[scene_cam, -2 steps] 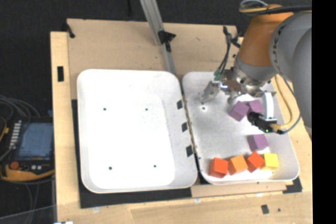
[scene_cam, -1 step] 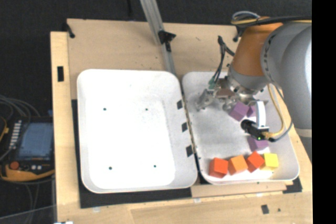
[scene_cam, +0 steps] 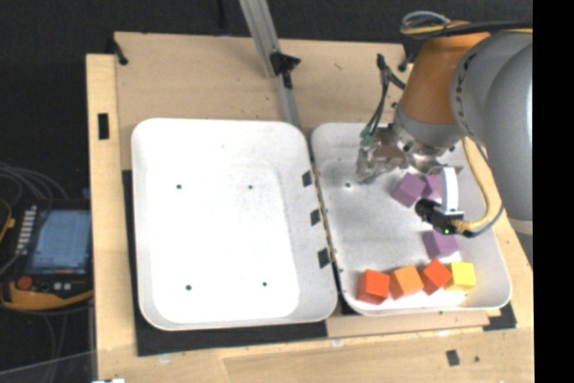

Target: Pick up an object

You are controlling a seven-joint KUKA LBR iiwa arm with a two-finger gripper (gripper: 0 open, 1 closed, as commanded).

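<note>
My gripper [scene_cam: 369, 168] hangs over the upper left part of the right bin [scene_cam: 352, 220], its fingers pointing down toward the bin floor. Nothing shows between them. A purple block [scene_cam: 411, 189] lies just right of the gripper, partly under the wrist. A second purple block [scene_cam: 441, 242] sits lower right. Along the bin's front edge stand a red-orange block [scene_cam: 374, 285], an orange block [scene_cam: 407, 281], a red block [scene_cam: 437, 274] and a yellow block [scene_cam: 463, 274] in a row.
The left bin [scene_cam: 224, 220] lies beside the right one, with a dividing rim between them. A metal pole [scene_cam: 256, 4] slants up from behind the bins. A handheld pendant [scene_cam: 54, 247] lies off the bench at the left.
</note>
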